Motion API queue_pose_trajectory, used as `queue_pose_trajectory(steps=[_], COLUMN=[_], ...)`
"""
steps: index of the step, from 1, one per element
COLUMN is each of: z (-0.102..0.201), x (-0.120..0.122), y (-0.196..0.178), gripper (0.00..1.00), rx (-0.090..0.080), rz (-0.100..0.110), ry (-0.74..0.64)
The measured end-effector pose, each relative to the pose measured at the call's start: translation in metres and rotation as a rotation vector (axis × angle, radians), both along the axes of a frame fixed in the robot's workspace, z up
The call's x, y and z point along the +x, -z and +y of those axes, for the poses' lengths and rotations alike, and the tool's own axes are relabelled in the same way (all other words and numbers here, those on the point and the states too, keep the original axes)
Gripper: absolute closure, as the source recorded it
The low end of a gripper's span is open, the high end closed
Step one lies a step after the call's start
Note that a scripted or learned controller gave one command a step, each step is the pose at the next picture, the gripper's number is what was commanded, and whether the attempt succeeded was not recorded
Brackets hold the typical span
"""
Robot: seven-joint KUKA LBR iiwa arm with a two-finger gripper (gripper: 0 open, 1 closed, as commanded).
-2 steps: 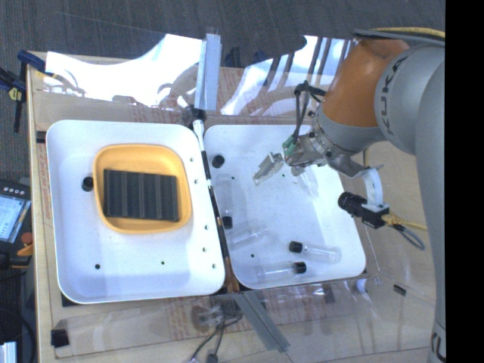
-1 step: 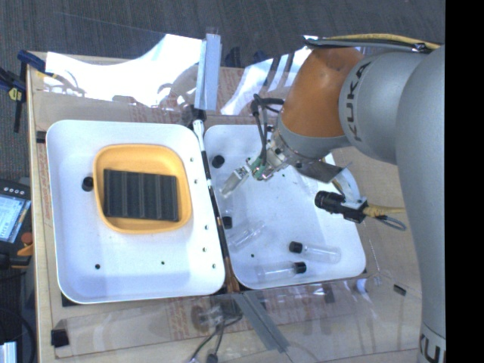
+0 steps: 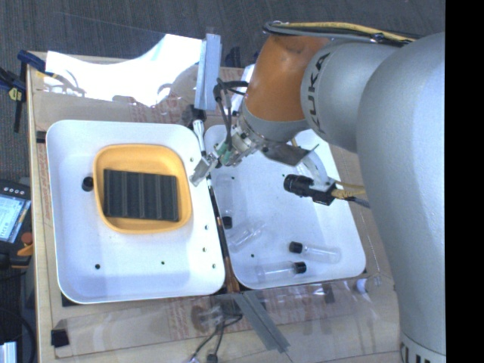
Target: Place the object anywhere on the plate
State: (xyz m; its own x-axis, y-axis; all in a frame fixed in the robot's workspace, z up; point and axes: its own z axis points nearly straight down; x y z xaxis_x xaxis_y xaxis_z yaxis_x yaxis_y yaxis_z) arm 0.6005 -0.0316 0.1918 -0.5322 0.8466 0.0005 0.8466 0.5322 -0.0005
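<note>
A yellow plate point(image 3: 142, 188) with a dark ridged centre lies in the left bin point(image 3: 128, 274). Several clear tubes with black caps lie in the right bin point(image 3: 344, 233): one point(image 3: 314, 252) near the front right, one point(image 3: 278, 269) at the front edge, one point(image 3: 243, 237) near the left wall. My gripper point(image 3: 201, 170) hangs low over the rim between the two bins, just right of the plate's right edge. I see nothing held in it.
A small black item point(image 3: 88, 182) sits in the left bin beside the plate's left side. The arm's orange band and grey body point(image 3: 363, 89) cover the right bin's back and right. A black cable plug point(image 3: 306, 187) hangs over the right bin.
</note>
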Motion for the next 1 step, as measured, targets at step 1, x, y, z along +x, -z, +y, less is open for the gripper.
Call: queue_pose_trajectory(steps=[1], z=[0.0662], x=[0.0043], y=[-0.0005], gripper=[0.0], rx=[0.0], rz=[-0.001], ry=[0.116])
